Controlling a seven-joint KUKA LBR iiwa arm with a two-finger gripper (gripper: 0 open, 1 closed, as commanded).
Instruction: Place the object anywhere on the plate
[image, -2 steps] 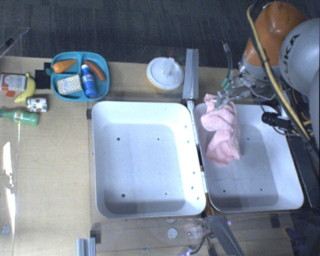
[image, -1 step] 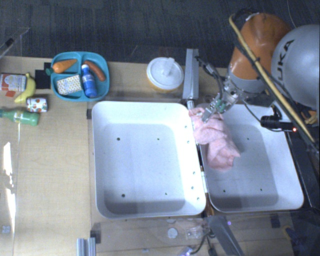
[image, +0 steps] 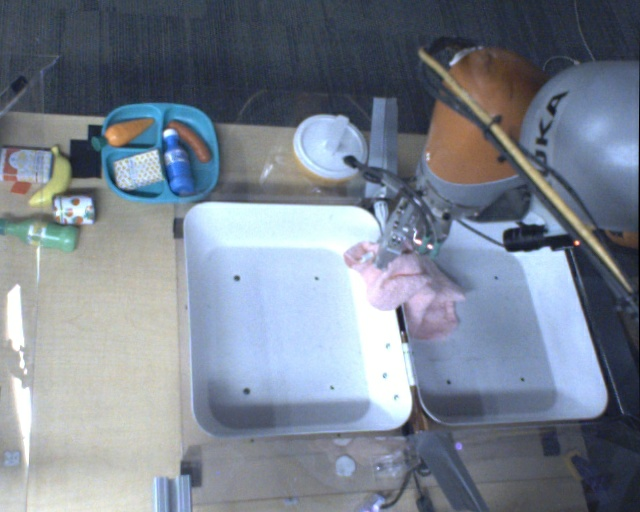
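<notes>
While the arm reaches in from the right, these lines fix how things lie:

Gripper: the two-finger gripper (image: 408, 238) hangs over the far end of the seam between the two bins; whether it is spread or pressed together cannot be told, since its tips are lost against the cloth.

Object: a crumpled pink cloth (image: 410, 290) lies draped across that seam, partly in the left white bin (image: 270, 310) and more of it in the right white bin (image: 520, 330).

Bearing: the cloth sits directly under and just nearer than the gripper, its top edge touching or nearly touching it (a true hold cannot be confirmed).

Long axis: runs slantwise, from far-left to near-right.

Plate: the blue divided plastic plate (image: 203, 135) stands on the bench far to the left, beyond the left bin's far-left corner, well apart from the cloth.

Coming move: judged a long carry leftward and farther back, once the cloth is truly gripped.
</notes>
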